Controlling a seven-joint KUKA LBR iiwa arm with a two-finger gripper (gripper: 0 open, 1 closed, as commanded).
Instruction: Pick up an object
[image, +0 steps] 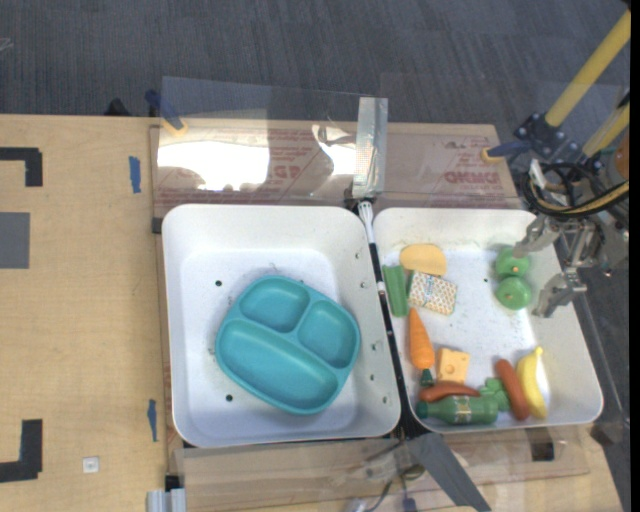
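The gripper (557, 272) hangs open and empty at the right bin's (585, 350) edge, so it should center over the green pepper (513, 280) before descending.

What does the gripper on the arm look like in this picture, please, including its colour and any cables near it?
The gripper is bare grey metal, with slim silver fingers at the right bin's far right edge. Above it sits a dark bracket with black cables looping round it, one of them yellow. Yellow bars slant up behind.
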